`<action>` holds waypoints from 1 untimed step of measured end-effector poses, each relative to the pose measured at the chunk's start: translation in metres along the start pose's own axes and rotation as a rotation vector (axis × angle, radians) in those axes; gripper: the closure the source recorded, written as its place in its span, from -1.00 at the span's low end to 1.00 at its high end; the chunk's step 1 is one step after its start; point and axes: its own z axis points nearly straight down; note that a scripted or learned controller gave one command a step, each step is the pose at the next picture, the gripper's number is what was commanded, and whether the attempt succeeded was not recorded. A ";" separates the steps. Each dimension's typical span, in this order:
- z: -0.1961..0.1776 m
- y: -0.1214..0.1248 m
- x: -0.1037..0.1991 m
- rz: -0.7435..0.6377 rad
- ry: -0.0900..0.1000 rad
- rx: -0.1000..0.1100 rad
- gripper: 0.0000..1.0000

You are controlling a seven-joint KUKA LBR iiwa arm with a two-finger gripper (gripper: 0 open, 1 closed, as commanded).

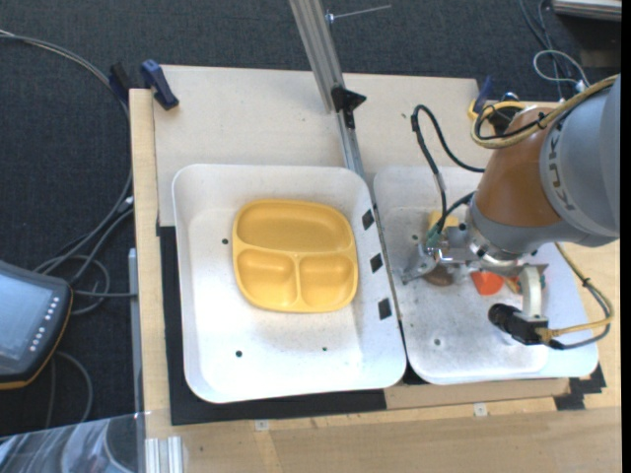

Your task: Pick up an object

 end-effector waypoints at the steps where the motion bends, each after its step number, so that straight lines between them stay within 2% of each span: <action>1: 0.006 0.003 0.000 -0.001 -0.002 -0.013 -1.00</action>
